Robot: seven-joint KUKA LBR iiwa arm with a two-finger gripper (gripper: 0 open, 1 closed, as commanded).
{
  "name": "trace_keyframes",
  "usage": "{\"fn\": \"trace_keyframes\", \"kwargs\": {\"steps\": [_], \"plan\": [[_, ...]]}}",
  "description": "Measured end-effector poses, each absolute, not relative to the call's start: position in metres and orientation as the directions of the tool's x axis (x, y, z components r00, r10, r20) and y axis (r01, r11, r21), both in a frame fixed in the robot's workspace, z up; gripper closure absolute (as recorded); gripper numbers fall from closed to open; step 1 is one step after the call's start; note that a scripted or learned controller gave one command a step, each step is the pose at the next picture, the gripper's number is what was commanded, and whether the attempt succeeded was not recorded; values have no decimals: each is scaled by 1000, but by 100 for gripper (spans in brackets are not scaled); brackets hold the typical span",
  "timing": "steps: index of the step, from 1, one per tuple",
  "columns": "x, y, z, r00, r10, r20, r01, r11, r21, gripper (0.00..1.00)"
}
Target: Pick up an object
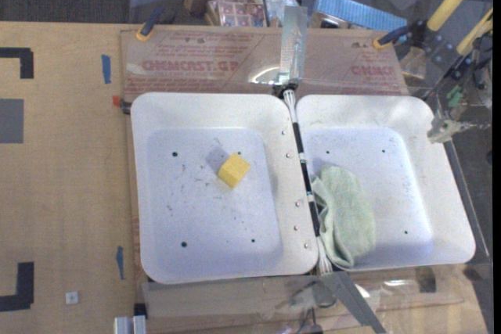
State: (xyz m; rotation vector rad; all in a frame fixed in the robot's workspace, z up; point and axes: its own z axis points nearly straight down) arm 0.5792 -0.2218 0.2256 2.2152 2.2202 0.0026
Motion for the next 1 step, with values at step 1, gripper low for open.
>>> {"fn": "trace_keyframes", "kwargs": {"steps": [1], "plan": [[549, -200, 258, -397, 918, -1, 918, 397, 2, 100]]}}
